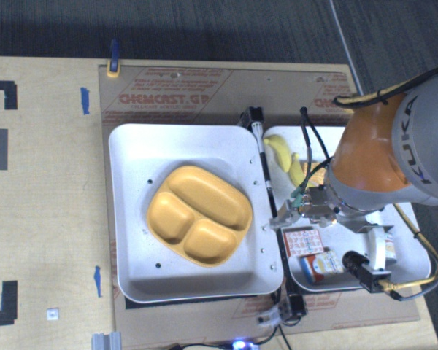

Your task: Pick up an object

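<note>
Left bin (124, 217): 1 yellow three-compartment tray (198, 215), upside down, resting near the middle.

Right bin (423, 268): 1 banana (285, 155) at the far end; 1 red-and-white printed box (304, 243) and 1 small carton (323, 266) at the near end, just beside each other.

Arm (379, 152): over the right bin, wrist low above the box.

Gripper (312, 211): hidden under the wrist; its spread and whether it holds anything cannot be told.

Step, judged: reaching for a pick in the right bin. Next move calls for settling squarely over 1 item, then closing.
</note>
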`<state>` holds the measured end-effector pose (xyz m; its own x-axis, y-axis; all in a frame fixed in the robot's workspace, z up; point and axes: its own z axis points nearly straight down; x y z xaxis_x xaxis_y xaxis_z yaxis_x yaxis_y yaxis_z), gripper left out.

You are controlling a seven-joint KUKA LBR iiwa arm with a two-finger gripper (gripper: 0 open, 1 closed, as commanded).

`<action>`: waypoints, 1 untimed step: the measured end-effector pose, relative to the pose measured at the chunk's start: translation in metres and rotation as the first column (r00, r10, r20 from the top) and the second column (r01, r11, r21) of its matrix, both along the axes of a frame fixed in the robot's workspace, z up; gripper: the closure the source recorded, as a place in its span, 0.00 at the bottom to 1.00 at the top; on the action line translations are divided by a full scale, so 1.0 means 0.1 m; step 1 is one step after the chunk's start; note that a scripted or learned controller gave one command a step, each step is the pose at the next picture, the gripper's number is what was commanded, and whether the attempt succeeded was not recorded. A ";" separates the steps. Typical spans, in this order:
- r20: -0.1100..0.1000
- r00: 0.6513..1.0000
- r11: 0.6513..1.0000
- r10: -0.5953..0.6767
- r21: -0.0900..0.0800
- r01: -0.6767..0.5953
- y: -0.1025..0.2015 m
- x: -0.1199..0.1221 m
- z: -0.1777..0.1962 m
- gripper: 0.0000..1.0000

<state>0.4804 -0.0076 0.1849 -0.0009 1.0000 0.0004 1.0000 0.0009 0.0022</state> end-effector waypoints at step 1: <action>0.000 1.000 1.000 0.000 0.000 0.000 0.00 0.00 0.00 0.00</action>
<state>0.4804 -0.0076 0.1849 -0.0009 1.0000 0.0004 1.0000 0.0009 0.0022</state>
